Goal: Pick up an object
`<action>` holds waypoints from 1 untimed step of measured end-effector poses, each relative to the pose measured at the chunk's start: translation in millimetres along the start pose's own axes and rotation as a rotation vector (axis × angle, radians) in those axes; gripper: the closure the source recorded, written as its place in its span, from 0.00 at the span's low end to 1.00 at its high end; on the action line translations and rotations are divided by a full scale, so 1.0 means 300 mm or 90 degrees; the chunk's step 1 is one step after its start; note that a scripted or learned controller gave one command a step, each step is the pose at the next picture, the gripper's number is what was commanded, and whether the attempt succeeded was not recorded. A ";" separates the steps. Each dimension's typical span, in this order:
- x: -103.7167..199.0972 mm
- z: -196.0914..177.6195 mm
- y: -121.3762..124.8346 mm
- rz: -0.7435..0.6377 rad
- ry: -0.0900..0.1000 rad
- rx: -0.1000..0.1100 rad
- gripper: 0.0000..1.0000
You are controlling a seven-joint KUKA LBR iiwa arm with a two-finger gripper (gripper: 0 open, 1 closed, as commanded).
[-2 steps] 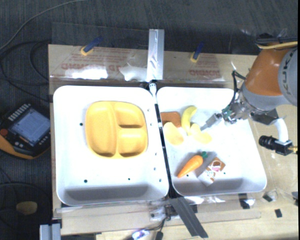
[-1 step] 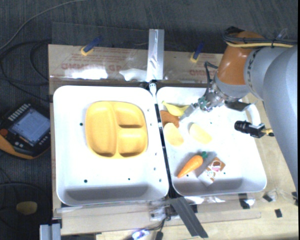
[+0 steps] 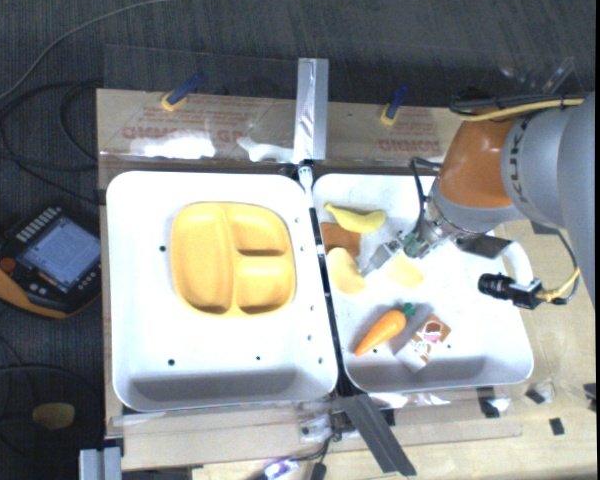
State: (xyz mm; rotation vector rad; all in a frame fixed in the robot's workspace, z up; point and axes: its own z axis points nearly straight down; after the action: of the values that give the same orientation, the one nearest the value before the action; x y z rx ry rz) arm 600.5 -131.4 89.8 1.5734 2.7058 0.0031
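While the tool [image 3: 380, 255] hangs low in the right bin [image 3: 500, 363], its fingers seem slightly parted, gripping nothing; a banana [image 3: 355, 217], a carrot [image 3: 380, 330] and a small carton [image 3: 429, 339] lie around it.

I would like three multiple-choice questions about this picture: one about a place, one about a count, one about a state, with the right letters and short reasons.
1. In which bin does the orange toy carrot with green top lie?
A. left white bin
B. right white bin
C. outside both

2. How many compartments has the yellow plastic divided tray?
A. three
B. one
C. six

3. How does the tray lie?
A. flat, open side up
B. upside down
C. on its edge

Answers: 1 B, the carrot lies near the right bin's front wall. 2 A, ridges mark one large and two smaller sections. 3 A, its hollows face the camera.
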 end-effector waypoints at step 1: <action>-0.044 0.001 -0.059 -0.014 0.000 -0.001 0.00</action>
State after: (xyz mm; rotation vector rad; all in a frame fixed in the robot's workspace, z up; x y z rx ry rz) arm 591.6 -151.5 89.6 1.5439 2.7215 0.0047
